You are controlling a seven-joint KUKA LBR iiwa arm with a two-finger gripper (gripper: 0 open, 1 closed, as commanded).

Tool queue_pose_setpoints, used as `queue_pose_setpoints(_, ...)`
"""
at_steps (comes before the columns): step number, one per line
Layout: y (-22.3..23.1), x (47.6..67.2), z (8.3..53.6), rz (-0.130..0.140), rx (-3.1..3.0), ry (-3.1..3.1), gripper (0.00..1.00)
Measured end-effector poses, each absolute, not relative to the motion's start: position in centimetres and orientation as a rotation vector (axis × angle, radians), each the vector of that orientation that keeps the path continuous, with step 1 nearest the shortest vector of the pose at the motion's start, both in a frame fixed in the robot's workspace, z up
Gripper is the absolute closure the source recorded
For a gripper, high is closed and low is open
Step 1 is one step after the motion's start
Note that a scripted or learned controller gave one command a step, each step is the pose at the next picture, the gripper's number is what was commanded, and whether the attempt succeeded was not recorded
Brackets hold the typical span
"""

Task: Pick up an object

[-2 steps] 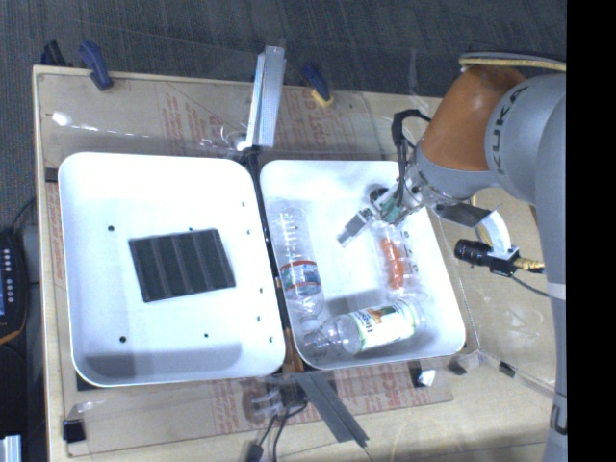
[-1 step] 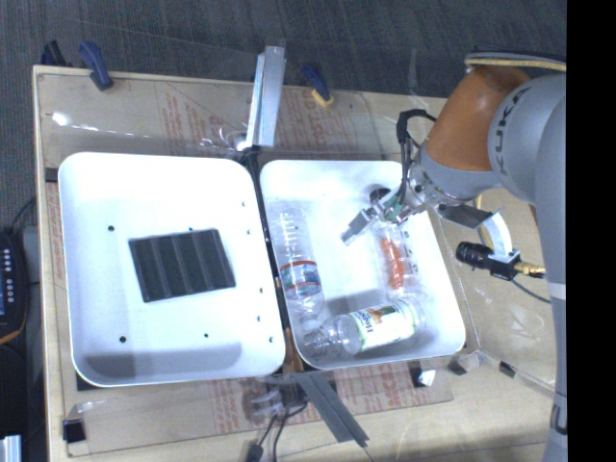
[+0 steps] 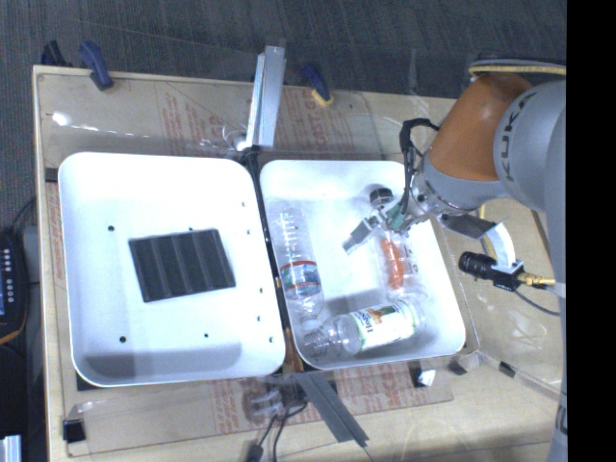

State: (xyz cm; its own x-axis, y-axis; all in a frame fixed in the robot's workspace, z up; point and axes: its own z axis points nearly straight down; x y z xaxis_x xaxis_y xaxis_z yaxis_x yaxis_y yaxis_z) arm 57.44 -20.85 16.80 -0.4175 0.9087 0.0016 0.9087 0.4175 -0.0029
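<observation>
Right bin (image 3: 438, 330), near end: we see a clear bottle w/ green label (image 3: 371, 327) lying flat. Left of it, a blue-label bottle (image 3: 298, 272). Farther in, an orange-filled bottle (image 3: 395, 263) under the gripper (image 3: 385, 221), whose state we can't tell. All look light, slick, crushable; we'd grab mid-body, across the width.

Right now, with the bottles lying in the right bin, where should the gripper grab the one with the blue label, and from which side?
Take the blue-label bottle across its labelled middle, coming straight down. It lies flat along the right bin's left wall, so the fingers would likely fit best closing across its narrow width. The wall side looks tight.
</observation>
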Motion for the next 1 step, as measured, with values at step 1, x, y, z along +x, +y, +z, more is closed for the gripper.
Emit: queue_pose_setpoints(1, -20.93, 58.33, 15.68, 0.002, -1.694, -2.646, 0.00)
